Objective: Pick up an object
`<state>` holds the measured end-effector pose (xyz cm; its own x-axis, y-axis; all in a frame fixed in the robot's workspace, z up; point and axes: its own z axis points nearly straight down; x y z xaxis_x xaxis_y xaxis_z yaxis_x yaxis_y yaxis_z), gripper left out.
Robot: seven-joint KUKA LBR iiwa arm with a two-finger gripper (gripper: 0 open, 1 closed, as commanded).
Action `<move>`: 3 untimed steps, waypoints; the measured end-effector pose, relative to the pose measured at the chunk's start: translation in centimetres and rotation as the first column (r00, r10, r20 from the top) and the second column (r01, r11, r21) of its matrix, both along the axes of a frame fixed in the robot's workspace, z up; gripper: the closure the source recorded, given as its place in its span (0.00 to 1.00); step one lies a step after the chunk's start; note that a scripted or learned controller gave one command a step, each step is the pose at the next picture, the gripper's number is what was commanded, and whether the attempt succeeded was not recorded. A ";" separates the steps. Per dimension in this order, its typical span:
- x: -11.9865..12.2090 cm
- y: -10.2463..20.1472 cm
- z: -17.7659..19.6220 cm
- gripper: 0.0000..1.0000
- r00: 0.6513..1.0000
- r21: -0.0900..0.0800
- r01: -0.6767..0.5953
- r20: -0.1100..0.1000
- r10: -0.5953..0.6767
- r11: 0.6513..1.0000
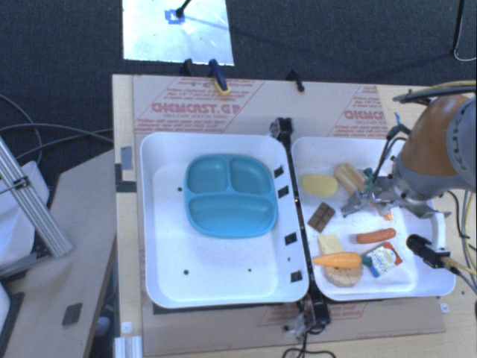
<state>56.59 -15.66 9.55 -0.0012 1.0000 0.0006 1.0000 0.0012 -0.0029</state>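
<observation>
My gripper [363, 202] hangs low over the middle of the right bin [358, 146], with the grey and orange arm coming in from the right. Just up-left of it lies a tan cylinder [348, 176], with a yellow oval piece [319, 185] beside that. A red sausage [375, 236] lies just below the gripper. A brown chocolate piece [321, 216] is to its left. Further forward are a yellow cheese wedge [329, 243], an orange carrot [339, 260] lying on a round cookie [344, 276], and a small red-and-white packet [384, 259].
The left bin [168, 252] holds a blue divided plate [229, 195]. A black divider with clips [292, 200] runs between the bins. A black part on the arm [423, 250] sits over the right bin's near right corner. A shiny sheet [177, 19] lies beyond the bench.
</observation>
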 end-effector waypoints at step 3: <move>0.4 -0.4 4.3 1.00 1.000 -0.001 -0.001 0.007 0.001 1.000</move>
